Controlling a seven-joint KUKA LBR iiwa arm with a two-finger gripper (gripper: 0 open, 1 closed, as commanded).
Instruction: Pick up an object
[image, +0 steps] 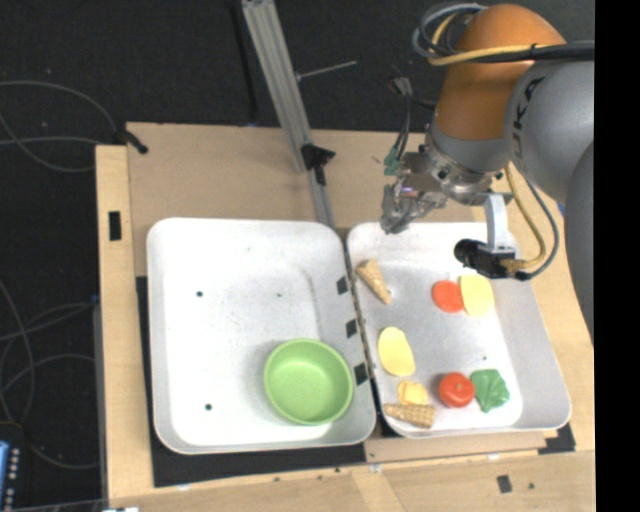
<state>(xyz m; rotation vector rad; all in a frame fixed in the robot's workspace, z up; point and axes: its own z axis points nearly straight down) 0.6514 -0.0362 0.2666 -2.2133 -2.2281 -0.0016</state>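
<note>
The grey arm (560, 110) bears a broad orange band (490, 75) above its wrist. Thin dark cables (535, 225) loop beside the small metallic gripper (398, 215), seemingly silver.

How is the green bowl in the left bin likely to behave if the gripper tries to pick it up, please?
The green bowl looks like thin plastic, so probably light and stiff. Its round, smooth rim may slip from two fingers unless pinched across the wall. Sitting upright on the left bin floor, it would likely slide rather than tip.

Small toy foods (396, 351) lie scattered in the right bin (530, 330).
</note>
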